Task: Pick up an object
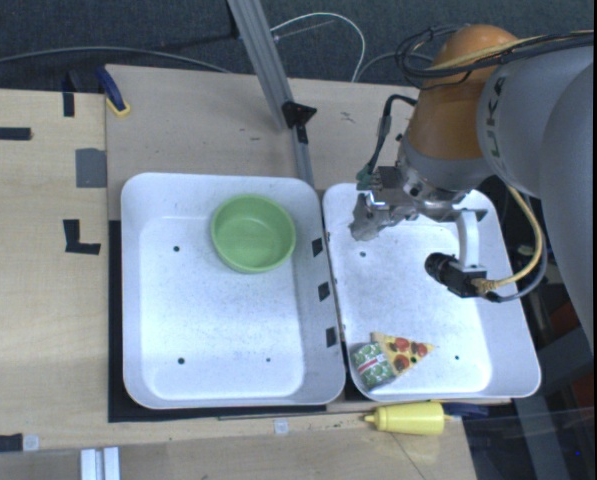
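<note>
A yellow squeeze bottle (410,418) is lying on its side on the bench just outside the near rim of the right bin (498,368), its nozzle pointing toward the left. Just inside that rim, a pizza-slice toy (406,349) is lying flat in the near-left corner of the right bin, touching a small green and white object (371,364) that is sitting beside it against the wall shared with the left bin (143,298). The rest of the right bin's floor is lying open, with free room stretching from the toy toward the far end. A green bowl (253,233) is sitting upright in the far half of the left bin, well apart from every wall, and the near half of that bin is offering bare white floor. Farther back, the gripper (366,220) is hanging over the far-left corner of the right bin, near the dividing rim, well apart from the pizza-slice toy and the bowl; whether its jaws are spread or pressed together cannot be told, and nothing is showing between them. Beyond the bins, a grey pole (263,48) is slanting up from the bench.
</note>
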